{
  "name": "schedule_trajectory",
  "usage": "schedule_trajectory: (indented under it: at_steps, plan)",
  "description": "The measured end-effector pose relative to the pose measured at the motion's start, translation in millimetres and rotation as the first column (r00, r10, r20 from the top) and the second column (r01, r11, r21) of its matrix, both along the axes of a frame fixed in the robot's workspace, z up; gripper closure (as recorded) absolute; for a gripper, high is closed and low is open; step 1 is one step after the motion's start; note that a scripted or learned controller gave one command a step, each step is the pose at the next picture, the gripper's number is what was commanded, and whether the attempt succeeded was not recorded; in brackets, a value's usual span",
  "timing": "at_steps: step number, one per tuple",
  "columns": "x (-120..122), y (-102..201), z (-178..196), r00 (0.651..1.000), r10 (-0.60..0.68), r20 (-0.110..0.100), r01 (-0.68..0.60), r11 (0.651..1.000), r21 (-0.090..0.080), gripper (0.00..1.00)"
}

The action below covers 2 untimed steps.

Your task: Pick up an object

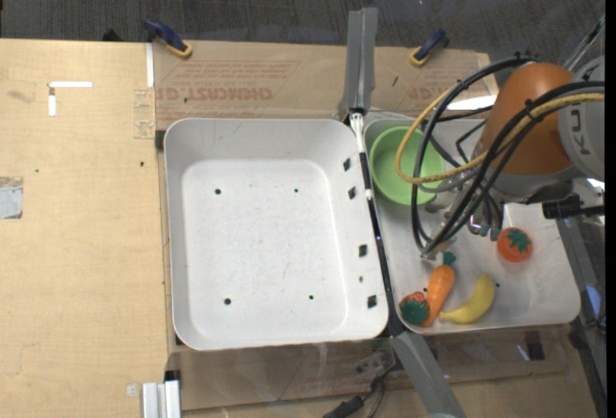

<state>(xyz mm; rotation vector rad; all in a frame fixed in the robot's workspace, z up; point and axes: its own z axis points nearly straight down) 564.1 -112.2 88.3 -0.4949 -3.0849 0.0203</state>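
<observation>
Though fingers [452,231] unreadable behind cables [452,166]: bowl [393,166], carrot [440,288], banana [472,302], tomato [514,245] nearby.

faint red print on the cardboard sheet [231,84], mirrored and not readable.

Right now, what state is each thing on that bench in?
Green bowl: upright, in the right bin.
Toy carrot: lying flat.
Banana: lying flat beside the carrot.
Tomato: resting apart from them.
Left bin: sitting level.
</observation>
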Motion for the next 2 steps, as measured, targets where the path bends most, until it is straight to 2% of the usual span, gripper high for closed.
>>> schedule_trajectory:
  at_steps: [1, 2]
  plan:
    - [-81.2, 7.4, 5.6, 0.998, 0.059, 0.030, -0.060, 0.998, 0.008, 0.00]
    - [29.2, 0.8, 2.9, 0.972, 0.235, 0.017, -0.236, 0.972, 0.008, 0.00]
